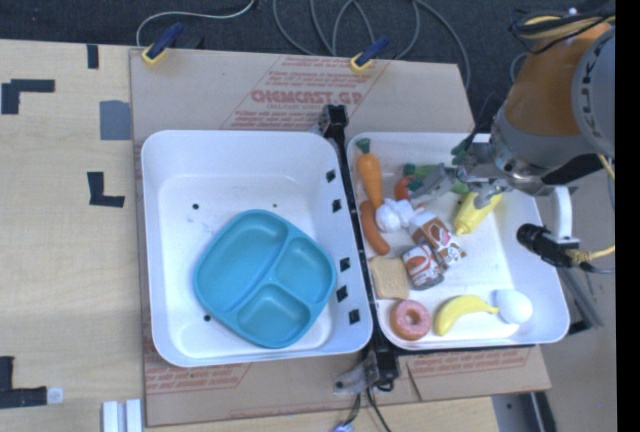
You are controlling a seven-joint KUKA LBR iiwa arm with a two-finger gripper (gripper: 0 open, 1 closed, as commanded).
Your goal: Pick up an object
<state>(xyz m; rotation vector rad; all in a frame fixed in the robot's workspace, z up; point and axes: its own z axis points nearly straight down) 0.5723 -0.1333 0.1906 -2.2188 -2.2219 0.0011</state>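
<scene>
**Ana:** Progress looked slight to me. The gripper [452, 178] was down inside the right bin [540, 305], near its far edge, among the toy food, and nothing was lifted clear of the bin floor.

**Ben:** Did it have anything between the fingers?

**Ana:** I couldn't tell. The arm [560, 95] covered much of the wrist, and the fingers blurred into the clutter, so whether the jaws stood wide or narrow was beyond me. The yellow piece [474, 211] lay just beside the gripper, perhaps touching it, and a small red-and-green item [404, 186] sat right at its tip.

**Ben:** And the rest of the candidates?

**Ana:** All resting in that bin: the carrot [370, 175] along the divider, the sausage [373, 226] below it, the white figure [393, 216], the brown wrapped piece [430, 250], the donut [410, 319], the banana [462, 311] and the white egg [514, 304] near the front. The blue tray [264, 276] lay alone in the left bin [165, 190].

**Ben:** So the reach was made?

**Ana:** I judged so; a secure grasp and the lift were left to do.
</scene>
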